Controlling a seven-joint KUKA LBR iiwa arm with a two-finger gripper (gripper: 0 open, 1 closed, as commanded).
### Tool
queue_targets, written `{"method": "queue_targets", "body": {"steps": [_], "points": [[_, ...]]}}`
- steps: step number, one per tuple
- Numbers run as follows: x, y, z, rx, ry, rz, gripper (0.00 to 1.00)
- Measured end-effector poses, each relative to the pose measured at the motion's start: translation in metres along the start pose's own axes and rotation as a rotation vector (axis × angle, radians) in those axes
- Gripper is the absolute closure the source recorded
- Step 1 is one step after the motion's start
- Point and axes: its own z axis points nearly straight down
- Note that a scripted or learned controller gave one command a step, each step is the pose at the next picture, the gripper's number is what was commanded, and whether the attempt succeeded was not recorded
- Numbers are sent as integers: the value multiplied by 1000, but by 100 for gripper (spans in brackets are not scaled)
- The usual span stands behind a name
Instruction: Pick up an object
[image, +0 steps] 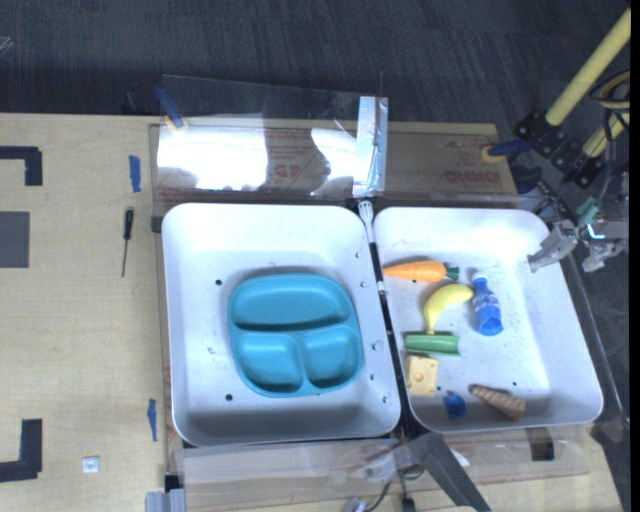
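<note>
The right bin (560, 330) holds several small toys. An orange carrot (415, 270) lies near its back left, with a yellow banana (445, 300) just in front of it. A blue bottle (486, 308) lies to the banana's right. A green piece (432, 343) lies flat below the banana, and a yellow cheese block (423, 375) sits in front of that. Near the front wall are a small blue piece (455, 405) and a brown cone (498, 401). A blue divided plate (295, 332) lies in the left bin (190, 300).
A clear plastic panel (265, 150) stands behind the left bin. A screwdriver (126, 238) lies on the wooden bench at left. A yellow pole (590, 65), cables and a metal bracket (560, 245) crowd the right bin's far right corner.
</note>
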Motion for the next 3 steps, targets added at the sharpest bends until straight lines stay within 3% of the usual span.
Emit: {"method": "queue_targets", "body": {"steps": [1,2,3], "points": [[29,-46,110,9,2,34,0],[70,-8,158,-6,-2,-20,0],[70,-6,146,-12,-3,-18,100]]}}
